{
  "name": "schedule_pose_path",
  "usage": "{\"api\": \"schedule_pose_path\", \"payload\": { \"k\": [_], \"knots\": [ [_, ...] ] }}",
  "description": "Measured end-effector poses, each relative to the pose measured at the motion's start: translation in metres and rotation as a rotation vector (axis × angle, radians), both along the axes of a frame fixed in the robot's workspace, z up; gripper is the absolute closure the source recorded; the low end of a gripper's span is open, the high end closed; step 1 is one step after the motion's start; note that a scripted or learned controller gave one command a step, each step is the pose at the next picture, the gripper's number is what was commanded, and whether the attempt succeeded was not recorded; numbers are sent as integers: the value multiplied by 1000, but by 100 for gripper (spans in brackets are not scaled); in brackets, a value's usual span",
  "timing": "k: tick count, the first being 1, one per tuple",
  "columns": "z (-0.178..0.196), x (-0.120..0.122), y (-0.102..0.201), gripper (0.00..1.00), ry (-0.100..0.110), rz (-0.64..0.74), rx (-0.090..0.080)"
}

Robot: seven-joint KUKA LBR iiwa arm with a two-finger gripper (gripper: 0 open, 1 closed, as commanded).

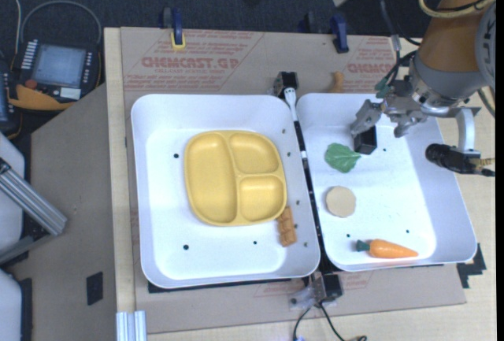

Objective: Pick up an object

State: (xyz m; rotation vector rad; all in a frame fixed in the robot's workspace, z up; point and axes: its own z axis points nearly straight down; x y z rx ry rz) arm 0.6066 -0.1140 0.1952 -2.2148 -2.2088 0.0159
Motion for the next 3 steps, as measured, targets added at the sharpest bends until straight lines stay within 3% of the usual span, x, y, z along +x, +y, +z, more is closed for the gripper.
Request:
{"api": "schedule_pose_path", "payload": {
  "k": [1,3],
  "knots": [
    [9,3,0,0,-15,3,-2],
    [-108,0,-4,0,-11,3,-1]
  ]
}}
